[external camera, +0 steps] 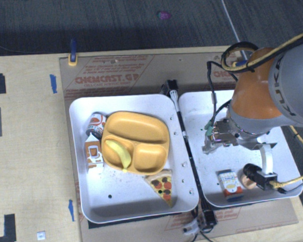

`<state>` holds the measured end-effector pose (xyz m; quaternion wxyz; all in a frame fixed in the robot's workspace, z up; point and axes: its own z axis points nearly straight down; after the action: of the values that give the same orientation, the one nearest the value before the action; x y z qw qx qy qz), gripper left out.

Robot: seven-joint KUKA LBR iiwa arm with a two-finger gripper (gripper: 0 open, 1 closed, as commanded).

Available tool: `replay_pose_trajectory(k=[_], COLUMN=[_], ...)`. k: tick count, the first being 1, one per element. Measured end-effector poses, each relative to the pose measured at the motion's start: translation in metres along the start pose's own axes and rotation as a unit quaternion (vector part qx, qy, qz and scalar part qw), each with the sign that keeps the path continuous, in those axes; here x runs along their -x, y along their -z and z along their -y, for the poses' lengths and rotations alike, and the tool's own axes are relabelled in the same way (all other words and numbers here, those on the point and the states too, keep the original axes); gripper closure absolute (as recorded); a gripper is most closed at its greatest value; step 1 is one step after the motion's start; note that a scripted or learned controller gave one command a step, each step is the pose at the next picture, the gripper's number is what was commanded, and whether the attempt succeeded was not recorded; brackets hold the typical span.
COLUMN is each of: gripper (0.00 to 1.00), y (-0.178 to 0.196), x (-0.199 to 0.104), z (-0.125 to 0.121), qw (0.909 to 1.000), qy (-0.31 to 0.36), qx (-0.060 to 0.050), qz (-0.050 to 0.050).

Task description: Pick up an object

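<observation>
Camera view. The arm (258, 95) reaches over the right bin (199, 107). The hand (210, 138) hangs above that bin's bare floor, toward its left wall. The wrist hides its tips, so I cannot tell whether the hand is apart or together. Nothing shows in its hold.

Nearest candidate: a small box (229, 183) with an orange-red face, lying flat below the hand in the view and slightly to its right. It is near the hand but clearly apart from it.

The other things lie left of the hand, across the divider, in the left bin (126, 200):
- a yellow divided plate (136, 129) with a banana (120, 154) in one compartment
- a can (95, 125) and a small carton (93, 153) touching the plate's far side
- a toy pizza slice (163, 185), below and left of the hand

Both bins sit on the bench (30, 167).

Judgement: the step in hand is the approach, with no grasp made yet. If the small box is the target, the next move calls for shifting toward the bin's near edge, centring over the box, then descending and closing across its narrow sides. Risk: the box lies close to the bin's near wall.
</observation>
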<state>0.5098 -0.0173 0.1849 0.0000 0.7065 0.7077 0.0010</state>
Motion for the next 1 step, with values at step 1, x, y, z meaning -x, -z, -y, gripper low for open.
replay_pose_trajectory(k=[1], gripper=[1.0], y=[-0.0001], x=[0.0545], z=[0.0304], qw=[1.0], qy=[-0.001], qx=[-0.001], qz=[0.0])
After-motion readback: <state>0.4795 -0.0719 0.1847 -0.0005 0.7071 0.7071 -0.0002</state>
